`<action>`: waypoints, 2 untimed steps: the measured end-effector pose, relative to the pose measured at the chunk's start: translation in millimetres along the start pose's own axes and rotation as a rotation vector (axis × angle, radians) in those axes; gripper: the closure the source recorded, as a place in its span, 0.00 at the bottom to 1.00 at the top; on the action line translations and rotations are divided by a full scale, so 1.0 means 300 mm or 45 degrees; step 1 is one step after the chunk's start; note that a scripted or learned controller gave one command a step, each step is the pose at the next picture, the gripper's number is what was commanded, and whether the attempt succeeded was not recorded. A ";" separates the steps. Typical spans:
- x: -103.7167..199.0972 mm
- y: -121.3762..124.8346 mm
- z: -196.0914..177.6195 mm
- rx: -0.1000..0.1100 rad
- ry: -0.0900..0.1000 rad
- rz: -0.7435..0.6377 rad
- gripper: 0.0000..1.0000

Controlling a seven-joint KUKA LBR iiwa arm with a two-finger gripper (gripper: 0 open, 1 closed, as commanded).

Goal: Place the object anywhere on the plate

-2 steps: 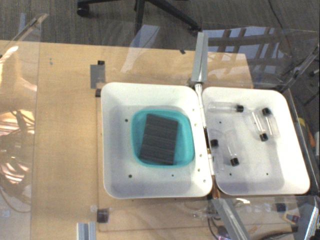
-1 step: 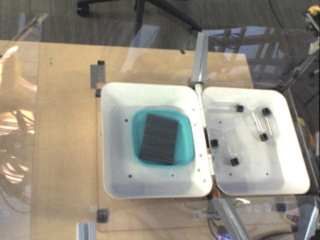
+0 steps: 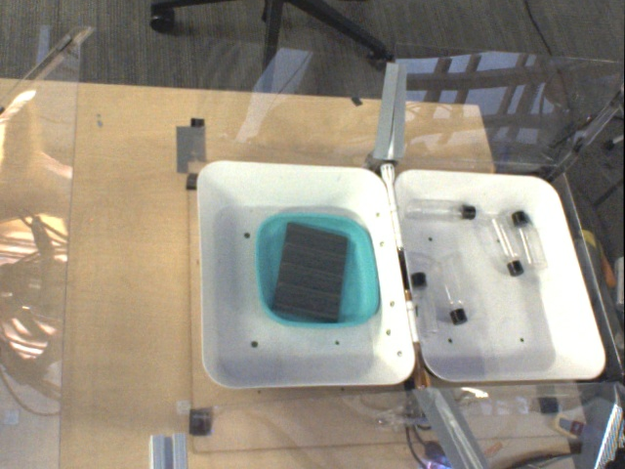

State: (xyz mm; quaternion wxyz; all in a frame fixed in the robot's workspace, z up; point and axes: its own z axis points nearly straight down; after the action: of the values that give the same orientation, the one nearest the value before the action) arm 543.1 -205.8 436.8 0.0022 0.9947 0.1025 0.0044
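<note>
The dark grey ridged block [image 3: 311, 271] lay flat on the teal plate [image 3: 366, 279], approx. centred, long axis running top-to-bottom w/ a slight tilt to the right at its top. Its ribbed surface showed several parallel grooves across the width. Teal rim was visible all round the block, widest on the right side.

The plate sat in the left white bin [image 3: 225, 291], roughly mid-bin, not touching any bin wall. Small dark dots marked the bin floor near the corners.

The right white bin [image 3: 571, 340] touched the left one along a shared edge. Inside it lay several clear tubes w/ black caps: one near the top [image 3: 467, 211], a pair at upper right [image 3: 519, 220], one cap below those [image 3: 514, 267], one by the left wall [image 3: 418, 280], one lower centre [image 3: 456, 316]. They were scattered, mostly apart from each other.

Both bins rested on the wooden tabletop [image 3: 117, 291]. A metal bar [image 3: 389, 115] ran up from the seam between bins. A clear plastic sheet [image 3: 39, 164] covered the left of the tabletop, w/ glare on it. An office chair base [image 3: 273, 8] stood on the carpet beyond.

Gripper state: can't tell from this view.
</note>
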 end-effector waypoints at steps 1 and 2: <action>-0.165 -0.034 -0.001 -0.002 0.002 0.001 0.00; -0.175 -0.036 0.001 -0.001 0.001 0.000 0.00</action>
State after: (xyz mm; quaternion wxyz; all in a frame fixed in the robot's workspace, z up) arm 489.4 -205.8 436.0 0.0026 0.9947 0.1025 0.0050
